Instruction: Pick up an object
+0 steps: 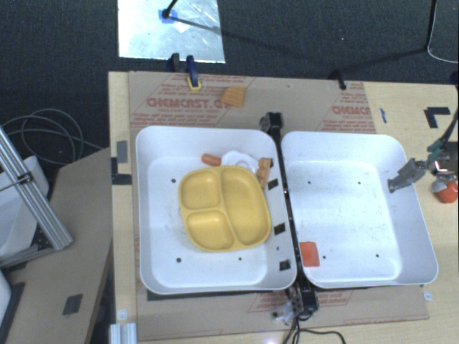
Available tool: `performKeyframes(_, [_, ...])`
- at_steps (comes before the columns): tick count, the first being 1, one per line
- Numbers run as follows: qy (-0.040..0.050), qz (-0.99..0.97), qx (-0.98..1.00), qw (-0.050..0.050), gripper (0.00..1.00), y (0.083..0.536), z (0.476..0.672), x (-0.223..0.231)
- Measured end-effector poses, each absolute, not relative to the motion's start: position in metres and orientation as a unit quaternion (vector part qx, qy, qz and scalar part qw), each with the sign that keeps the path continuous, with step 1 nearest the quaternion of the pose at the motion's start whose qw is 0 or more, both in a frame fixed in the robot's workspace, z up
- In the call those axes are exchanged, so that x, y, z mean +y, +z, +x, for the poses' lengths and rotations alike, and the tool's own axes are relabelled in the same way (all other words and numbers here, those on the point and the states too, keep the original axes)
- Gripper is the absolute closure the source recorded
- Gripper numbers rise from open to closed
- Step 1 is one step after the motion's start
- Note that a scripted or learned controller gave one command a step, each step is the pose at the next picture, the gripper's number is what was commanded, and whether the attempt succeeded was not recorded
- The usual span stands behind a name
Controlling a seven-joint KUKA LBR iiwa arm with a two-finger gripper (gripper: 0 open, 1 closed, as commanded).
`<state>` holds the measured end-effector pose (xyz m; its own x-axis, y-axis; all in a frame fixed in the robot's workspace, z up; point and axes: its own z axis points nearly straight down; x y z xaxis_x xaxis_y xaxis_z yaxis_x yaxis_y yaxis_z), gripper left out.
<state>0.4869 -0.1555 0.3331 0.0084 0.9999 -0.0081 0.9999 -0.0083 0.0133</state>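
Dark carpet surrounds the worktop, which carries two shallow white bins side by side on a printed cardboard sheet. From my seat the pick looks not yet begun: the end effector sits at the far right rim of the right bin, low over the edge, and I see nothing between its tips. How wide it is spread I cannot tell from this slant, since it reads as one grey wedge.

Contents next. The left bin holds a yellow divided plate lying flat near its middle. Just beyond the plate's far edge lie a small orange sausage-shaped piece, a white object partly tucked behind the plate, and a tan block close to the bin's right wall. The right bin holds a single orange-red block in its near left corner, well apart from the end effector.

I judge that block the easiest target on that side; everything is left to do: approach, close, lift.
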Motion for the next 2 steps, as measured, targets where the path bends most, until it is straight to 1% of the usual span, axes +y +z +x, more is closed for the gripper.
performKeyframes(1, [-0.0012,0.704,0.71,-0.003,0.0,0.234,0.486,-0.109])
performKeyframes(2, [0.002,0.708,0.706,0.007,0.0,0.332,0.499,-0.177])
